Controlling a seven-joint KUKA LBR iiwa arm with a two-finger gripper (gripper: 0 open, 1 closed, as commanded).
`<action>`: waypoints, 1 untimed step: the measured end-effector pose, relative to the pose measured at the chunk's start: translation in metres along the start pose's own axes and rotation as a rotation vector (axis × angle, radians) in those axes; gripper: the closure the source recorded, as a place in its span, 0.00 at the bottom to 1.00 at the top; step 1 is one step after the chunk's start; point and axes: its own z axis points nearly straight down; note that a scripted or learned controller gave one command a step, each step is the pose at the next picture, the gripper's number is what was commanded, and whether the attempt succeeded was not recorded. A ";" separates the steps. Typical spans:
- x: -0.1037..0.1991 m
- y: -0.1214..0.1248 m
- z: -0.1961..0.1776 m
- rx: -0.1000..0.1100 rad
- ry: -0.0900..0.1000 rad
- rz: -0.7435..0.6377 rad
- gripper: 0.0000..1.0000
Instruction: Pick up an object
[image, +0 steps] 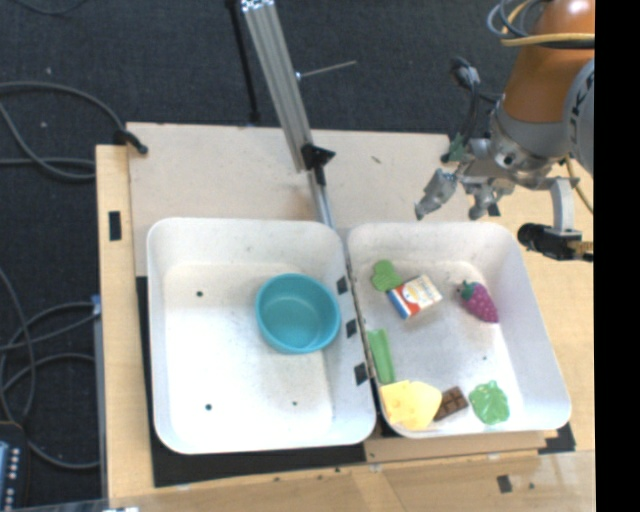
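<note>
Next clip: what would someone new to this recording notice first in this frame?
Probably the blue bowl, alone in the left bin. Next, the cluster of small things in the right bin: a red and white carton, purple grapes, a yellow wedge at the near edge. The pincer hangs above that bin's far rim, its fingers apart with nothing between them.

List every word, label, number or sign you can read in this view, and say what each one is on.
No text can be read.
The small carton in the right bin has red, white and blue printing, too blurred to make out.
The blue bowl, the purple grapes and the yellow cheese wedge carry no lettering that I can see.
</note>
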 end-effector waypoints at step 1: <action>0.000 0.000 0.000 0.000 -0.001 0.000 0.00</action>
